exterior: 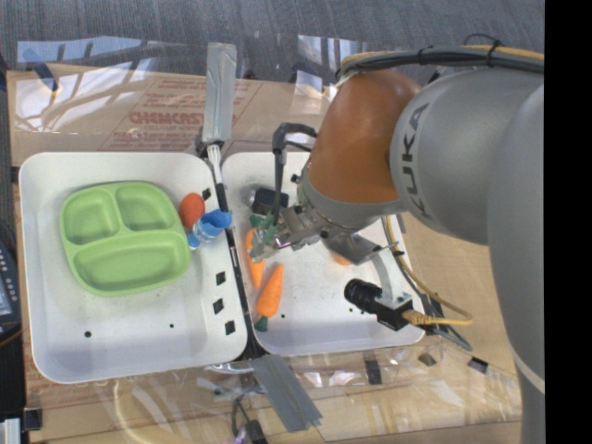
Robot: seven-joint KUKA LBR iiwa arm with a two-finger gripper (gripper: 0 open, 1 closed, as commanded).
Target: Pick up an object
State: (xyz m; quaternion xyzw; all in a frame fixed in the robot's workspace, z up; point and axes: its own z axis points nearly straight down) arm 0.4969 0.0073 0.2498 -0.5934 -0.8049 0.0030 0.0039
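A brown wooden bench (462,276) holds two shallow white bins side by side, with flat brown cardboard (157,109) printed in red letters lying behind them. A strip of grey tape (220,86) runs down onto the place where the bins meet, and more grey tape (282,391) sits at the front edge. Grey floor shows at the top.

The big grey arm with the orange band (416,146) reaches in from the right, over the right white bin (314,336). Its gripper (270,229) is low in this bin, near the left wall. It cannot be told how wide the gripper is, or if it holds anything.

In the right bin, a long orange toy carrot (269,291) lies just below the gripper, with its dark green end toward the front. A thin orange piece (250,244) lies beside the gripper. A small orange bit (341,259) peeks out under the arm.

In the left white bin (55,340) lies a light green plastic tray with three sections (123,237). Just right of the tray, near the bin's right wall, are a small round orange-red thing (191,208) and a small blue thing (211,225), touching each other.
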